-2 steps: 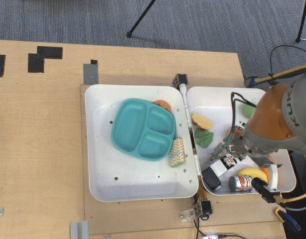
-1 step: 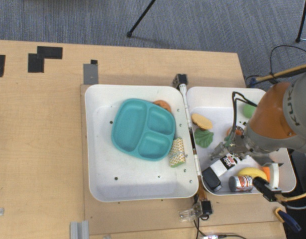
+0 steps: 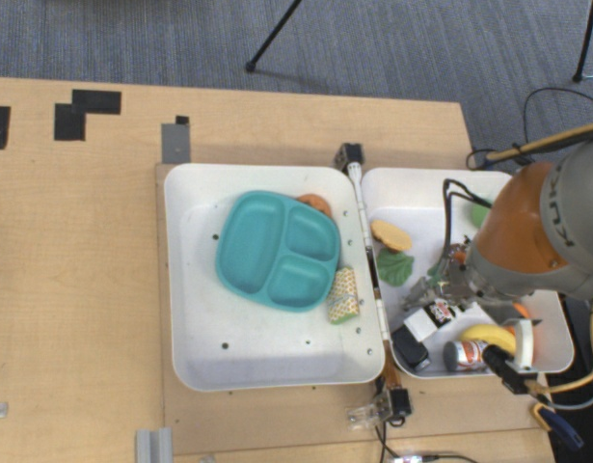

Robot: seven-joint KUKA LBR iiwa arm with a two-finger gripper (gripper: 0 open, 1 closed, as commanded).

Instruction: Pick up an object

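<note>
Two bins sit side by side on the bench [image 3: 84, 307]. The left bin [image 3: 195, 355] holds a divided plate [image 3: 277, 249]; the right bin [image 3: 412, 218] holds small items beneath the arm [image 3: 537, 225].

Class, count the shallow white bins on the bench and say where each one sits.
2. The left bin holds a teal tray. The right bin sits beside it, with the arm over it, hiding part of it.

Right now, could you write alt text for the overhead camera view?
A grey and orange robot arm reaches its claw down into the right white bin among small items. The left bin holds a teal divided tray.
</note>
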